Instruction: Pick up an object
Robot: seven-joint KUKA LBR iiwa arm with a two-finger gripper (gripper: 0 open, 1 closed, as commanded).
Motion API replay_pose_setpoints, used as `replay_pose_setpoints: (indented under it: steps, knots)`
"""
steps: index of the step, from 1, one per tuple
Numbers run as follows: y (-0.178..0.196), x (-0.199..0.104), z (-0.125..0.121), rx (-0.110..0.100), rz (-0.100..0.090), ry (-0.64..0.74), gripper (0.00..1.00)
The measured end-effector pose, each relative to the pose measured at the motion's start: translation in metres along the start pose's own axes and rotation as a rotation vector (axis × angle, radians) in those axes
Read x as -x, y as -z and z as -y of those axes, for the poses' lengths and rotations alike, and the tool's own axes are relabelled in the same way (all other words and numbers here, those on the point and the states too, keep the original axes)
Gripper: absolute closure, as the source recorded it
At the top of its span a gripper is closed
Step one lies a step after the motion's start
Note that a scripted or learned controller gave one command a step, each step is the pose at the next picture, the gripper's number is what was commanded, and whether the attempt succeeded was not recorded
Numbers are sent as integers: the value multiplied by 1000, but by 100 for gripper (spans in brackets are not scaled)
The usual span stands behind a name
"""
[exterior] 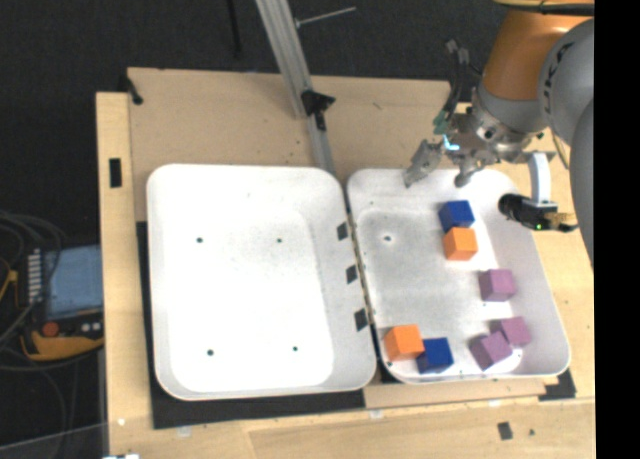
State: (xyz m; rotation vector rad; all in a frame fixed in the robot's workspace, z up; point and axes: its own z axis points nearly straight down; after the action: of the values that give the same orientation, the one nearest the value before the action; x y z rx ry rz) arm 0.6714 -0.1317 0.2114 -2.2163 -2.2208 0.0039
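The gripper (438, 171) hangs spread wide with nothing in it over the right bin's (400, 287) far rim, near a blue block (456, 214).

Beneath me, a tan wooden surface (200, 117) fills the middle of the frame. A slanted grey metal pole (285, 47) crosses it from the top centre, ending at a black clamp (318, 104). At the left edge sit a blue box (75, 280), a yellow and black handheld device (62, 337) and dark cables (20, 247). Dark floor (120, 7) covers the upper left.
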Motion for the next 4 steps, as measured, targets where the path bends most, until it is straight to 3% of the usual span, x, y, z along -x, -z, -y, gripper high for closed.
replay_pose_setpoints:
  steps: [1, 3, 4]
  knots:
    - [4, 1, -1, 5, 4, 2, 0]
    - [-99, 1, 10, 0, 3, -3, 0]
    - [-114, 3, 10, 4, 4, -5, 0]
